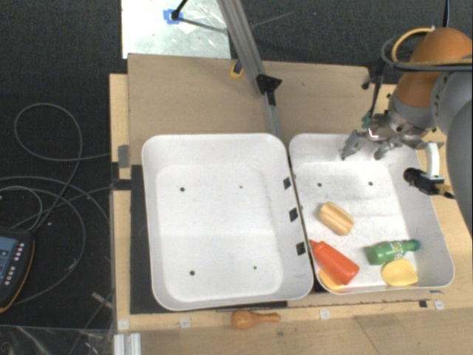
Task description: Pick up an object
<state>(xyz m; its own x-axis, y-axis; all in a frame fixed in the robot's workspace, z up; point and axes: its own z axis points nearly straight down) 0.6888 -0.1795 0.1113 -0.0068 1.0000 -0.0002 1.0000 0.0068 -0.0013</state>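
In the right bin (436, 231) lie a tan bread-roll shape (335, 218), a red-orange block (335, 263), a green bottle (391, 251) and a yellow lemon-like piece (400, 274). My gripper (366, 147) hangs over the bin's far edge, well behind the objects, with its grey fingers (349, 147) spread apart and nothing between them. The nearest object, the bread roll, is about a hand's width toward the front of it.
The left bin (159, 198) stands beside the right one, joined by black clips. A small orange-brown pear-shaped item (254, 318) lies on the bench in front of the bins. A slanted metal pole (244, 32) crosses the back.
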